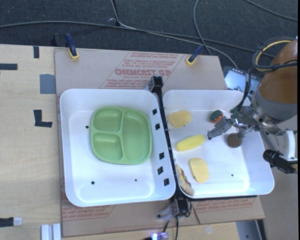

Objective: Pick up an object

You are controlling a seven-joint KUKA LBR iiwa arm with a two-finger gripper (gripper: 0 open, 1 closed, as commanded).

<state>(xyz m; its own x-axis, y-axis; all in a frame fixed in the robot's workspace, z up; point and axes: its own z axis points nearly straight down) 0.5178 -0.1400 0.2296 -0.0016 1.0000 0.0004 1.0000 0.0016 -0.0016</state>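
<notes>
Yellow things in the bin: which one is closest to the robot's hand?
The long yellow piece in the middle. One end points toward the hand. The rounder piece above it and the blocky piece below lie farther off.

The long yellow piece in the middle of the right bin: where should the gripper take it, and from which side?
Probably across the middle of the long yellow piece, coming straight down. It lies flat and slanted, apart from its neighbours, so fingers would best close over its narrow width. The gripper hovers just to its right.
</notes>
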